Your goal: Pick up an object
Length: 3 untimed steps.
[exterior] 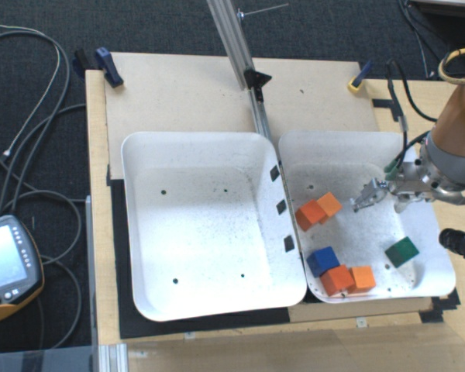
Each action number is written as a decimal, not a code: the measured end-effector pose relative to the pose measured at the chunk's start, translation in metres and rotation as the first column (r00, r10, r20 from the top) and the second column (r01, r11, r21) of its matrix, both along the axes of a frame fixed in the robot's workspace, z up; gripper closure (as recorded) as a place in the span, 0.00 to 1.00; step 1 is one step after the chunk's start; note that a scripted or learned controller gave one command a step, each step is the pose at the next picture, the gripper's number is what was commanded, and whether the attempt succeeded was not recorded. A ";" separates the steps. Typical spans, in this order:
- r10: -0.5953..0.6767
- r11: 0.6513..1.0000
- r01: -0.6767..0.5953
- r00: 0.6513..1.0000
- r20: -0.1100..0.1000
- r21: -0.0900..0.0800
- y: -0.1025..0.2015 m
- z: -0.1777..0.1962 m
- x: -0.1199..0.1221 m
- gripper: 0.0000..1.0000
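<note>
Orange blocks, upper pair: two small orange cuboid blocks (318, 209), matt-faced, touching one another, one a redder orange and one lighter; they lie in the right shallow white bin (418, 281), at about 10 o'clock from that bin's middle.
Blue block: small blue cube (322, 260), matt, near the bin's 7 o'clock edge, just beside the lower orange pair.
Orange blocks, lower pair: a red-orange cube (339, 280) and a lighter orange cube (363, 278), side by side and touching, at the bin's 6 o'clock rim.
Green block: small dark green cube (402, 251), tilted, standing apart at about 4 o'clock.
Gripper: two-finger metal gripper (364, 198) sits over the right bin at roughly 12 o'clock from the bin's middle, its tips pointing toward 9 o'clock, near the upper orange pair but apart from it; nothing lies between the fingers, and how far they are parted cannot be told.
Arm: grey arm with orange band (456, 134) enters from 3 o'clock.
Left bin: left shallow white bin (143, 149), speckled with dark marks, alongside the right bin.
Bench: pale wooden bench board (186, 91) under both bins, with a blue clamp (108, 64) at its 11 o'clock corner.
Pole: slanted metal pole (231, 33) rising between the bins at 12 o'clock.
</note>
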<state>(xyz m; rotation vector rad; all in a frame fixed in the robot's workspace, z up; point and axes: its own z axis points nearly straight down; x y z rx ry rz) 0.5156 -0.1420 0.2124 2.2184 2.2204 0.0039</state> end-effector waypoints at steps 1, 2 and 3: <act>0.003 1.000 -0.003 1.000 -0.007 0.003 0.027 -0.049 0.032 0.00; 0.002 1.000 -0.002 1.000 0.000 0.003 0.052 -0.104 0.062 0.00; -0.005 1.000 0.005 1.000 0.022 -0.005 0.056 -0.104 0.041 0.00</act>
